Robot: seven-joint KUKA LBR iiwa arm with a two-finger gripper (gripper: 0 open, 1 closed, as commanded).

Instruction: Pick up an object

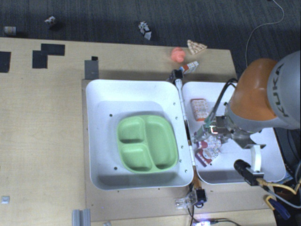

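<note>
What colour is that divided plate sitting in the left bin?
Light green. The plate shows clearly in the overhead camera view, lying in the white left bin.

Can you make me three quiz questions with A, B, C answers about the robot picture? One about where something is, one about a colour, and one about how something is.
1. Where is the divided plate?
A. In the left bin
B. In the right bin
C. On the floor

2. What colour is the plate?
A. Red
B. Green
C. Blue

3. How is the plate lying?
A. Upside down
B. Standing on its edge
C. Flat, with its hollows facing up

Answers:
1. A, the plate sits in the middle of the left bin.
2. B, it is light green all over.
3. C, its three compartments are open to the camera.
</note>
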